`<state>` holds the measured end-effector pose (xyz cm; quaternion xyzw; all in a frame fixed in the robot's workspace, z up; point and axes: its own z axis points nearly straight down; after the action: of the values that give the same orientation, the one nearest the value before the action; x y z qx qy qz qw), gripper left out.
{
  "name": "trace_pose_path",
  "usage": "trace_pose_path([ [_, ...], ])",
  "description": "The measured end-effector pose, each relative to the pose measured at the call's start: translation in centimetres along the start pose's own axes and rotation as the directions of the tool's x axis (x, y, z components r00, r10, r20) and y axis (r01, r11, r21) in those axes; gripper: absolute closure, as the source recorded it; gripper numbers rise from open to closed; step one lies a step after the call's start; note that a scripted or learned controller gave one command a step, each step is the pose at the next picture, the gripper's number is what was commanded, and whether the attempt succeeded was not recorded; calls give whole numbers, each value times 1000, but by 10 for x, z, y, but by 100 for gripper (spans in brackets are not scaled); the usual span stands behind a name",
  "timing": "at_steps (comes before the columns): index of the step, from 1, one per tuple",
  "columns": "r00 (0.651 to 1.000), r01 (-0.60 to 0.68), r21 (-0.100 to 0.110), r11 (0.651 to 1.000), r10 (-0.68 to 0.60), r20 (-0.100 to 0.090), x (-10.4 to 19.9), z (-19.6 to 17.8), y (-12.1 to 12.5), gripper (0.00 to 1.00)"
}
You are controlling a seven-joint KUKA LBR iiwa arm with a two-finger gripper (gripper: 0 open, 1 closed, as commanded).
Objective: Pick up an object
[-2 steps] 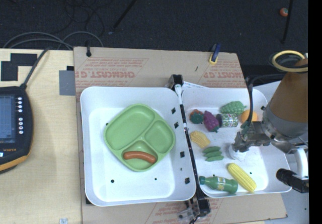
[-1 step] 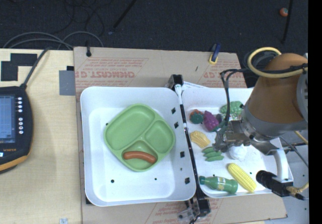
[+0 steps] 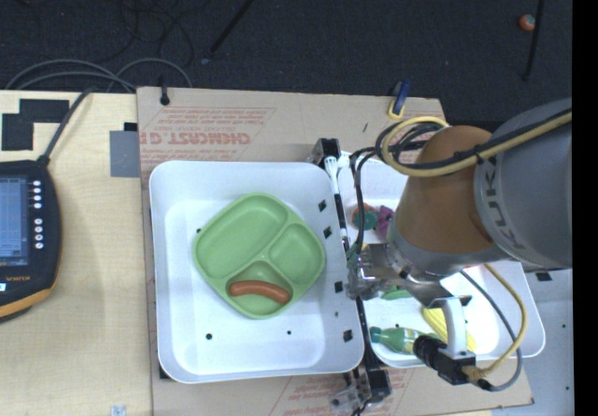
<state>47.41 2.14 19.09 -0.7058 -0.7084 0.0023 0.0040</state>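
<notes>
Dark floor with loose cables lies beyond the table; two white bins sit side by side; the left bin holds one green divided plate with one sausage at its 6 o'clock; the arm covers the right bin, where one green bottle and one yellow object lie at 5 o'clock; gripper low over it, whether the fingers are spread I cannot tell.

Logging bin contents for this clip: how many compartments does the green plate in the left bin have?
3. The green plate has one large compartment at upper left, one at right, and one at the bottom holding the hot dog.
</notes>
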Motion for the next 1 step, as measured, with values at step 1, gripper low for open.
trace_pose_path([
  [1, 1000, -2, -6, 1000, 2, 1, 33, -32, 10, 100],
])
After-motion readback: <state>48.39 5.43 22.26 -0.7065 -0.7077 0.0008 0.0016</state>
